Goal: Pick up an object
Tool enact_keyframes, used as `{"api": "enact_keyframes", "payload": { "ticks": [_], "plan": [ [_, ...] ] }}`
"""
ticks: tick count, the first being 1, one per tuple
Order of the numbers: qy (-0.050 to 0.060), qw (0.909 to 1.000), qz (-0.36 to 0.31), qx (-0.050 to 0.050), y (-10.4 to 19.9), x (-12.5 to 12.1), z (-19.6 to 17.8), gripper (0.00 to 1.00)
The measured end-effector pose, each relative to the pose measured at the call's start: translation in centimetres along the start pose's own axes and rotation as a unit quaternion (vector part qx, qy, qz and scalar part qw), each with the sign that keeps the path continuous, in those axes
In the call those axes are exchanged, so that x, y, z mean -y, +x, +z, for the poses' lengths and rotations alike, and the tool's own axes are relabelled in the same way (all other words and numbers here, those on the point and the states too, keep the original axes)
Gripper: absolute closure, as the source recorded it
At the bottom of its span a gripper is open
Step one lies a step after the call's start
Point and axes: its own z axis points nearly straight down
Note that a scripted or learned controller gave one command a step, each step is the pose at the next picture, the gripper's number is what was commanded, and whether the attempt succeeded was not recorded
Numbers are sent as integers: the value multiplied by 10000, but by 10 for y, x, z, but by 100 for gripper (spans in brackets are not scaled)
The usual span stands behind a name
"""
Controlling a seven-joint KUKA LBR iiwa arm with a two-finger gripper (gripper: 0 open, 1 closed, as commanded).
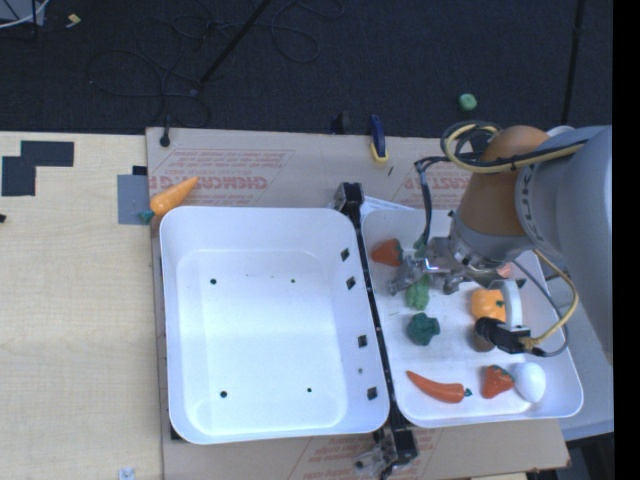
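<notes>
Claw low beside green toy

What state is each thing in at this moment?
gripper: low in the right bin, beside the light green piece.
light green piece: in the bin, by the gripper.
dark green piece: lying loose.
red chili: lying flat.
white egg: resting in the corner.
carrot: outside the bins.

1. The arm is cut off by the frame's right edge.
2. The gripper — its fingers blur into clutter.
3. The orange object sits partly hidden behind cables.
</notes>
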Motion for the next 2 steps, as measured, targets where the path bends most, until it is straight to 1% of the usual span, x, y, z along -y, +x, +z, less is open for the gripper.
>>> {"api": "enact_keyframes", "payload": {
  "ticks": [1, 2],
  "plan": [
    [-32, 10000, -22, -1, 29, -37, -1, 0],
    [-1, 10000, 9, 4, -4, -1, 0, 0]
  ]
}}
